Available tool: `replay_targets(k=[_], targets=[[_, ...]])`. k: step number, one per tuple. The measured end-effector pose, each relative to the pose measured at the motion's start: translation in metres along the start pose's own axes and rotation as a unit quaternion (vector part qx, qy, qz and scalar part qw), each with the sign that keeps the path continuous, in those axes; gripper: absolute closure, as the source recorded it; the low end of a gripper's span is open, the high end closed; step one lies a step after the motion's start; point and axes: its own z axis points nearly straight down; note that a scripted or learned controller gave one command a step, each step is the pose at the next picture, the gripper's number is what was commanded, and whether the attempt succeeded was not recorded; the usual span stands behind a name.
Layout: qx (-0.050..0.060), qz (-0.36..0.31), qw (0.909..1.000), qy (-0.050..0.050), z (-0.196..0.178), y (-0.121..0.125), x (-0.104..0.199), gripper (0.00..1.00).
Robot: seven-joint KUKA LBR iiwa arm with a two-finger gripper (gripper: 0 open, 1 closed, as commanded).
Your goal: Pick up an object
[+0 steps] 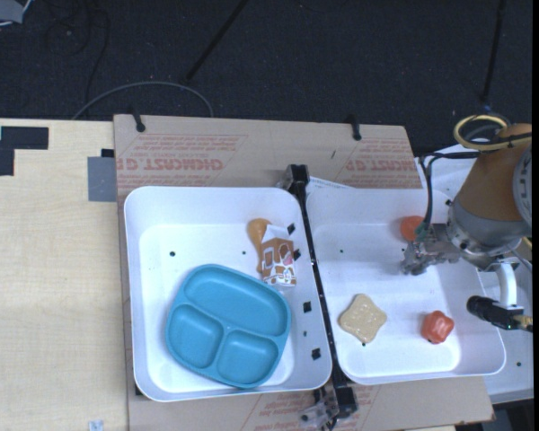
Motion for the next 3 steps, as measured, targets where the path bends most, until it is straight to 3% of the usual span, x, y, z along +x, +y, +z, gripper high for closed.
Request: replay_targets(k=[3], targets=[[-0.005,-0.003,1.0000,-0.002,-0.176,0.011,-0.003,1.00]])
